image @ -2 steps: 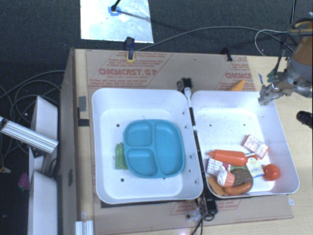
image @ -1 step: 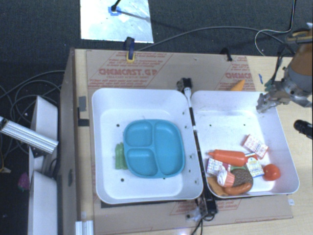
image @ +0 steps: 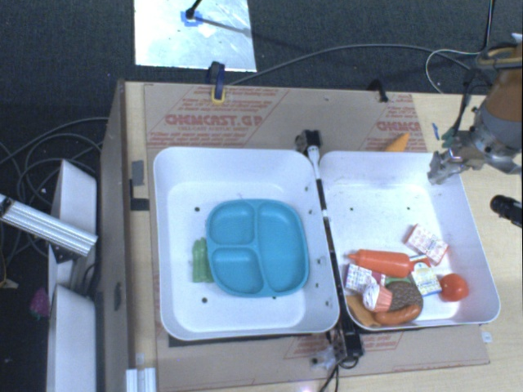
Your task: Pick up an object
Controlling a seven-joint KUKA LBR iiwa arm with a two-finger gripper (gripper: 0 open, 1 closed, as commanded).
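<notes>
So the gripper [image: 442,168] sits over the right bin's [image: 372,184] far right rim, nothing visibly held; can't tell its opening. The toys lie well apart from it, heaped in that bin's near corner: one glossy orange carrot [image: 382,261], one round red tomato [image: 453,287], one brown patty [image: 404,296], three crinkly packets. Left bin [image: 176,219] has one blue three-part plate [image: 257,247], smooth plastic, and one green piece [image: 200,261]
</notes>
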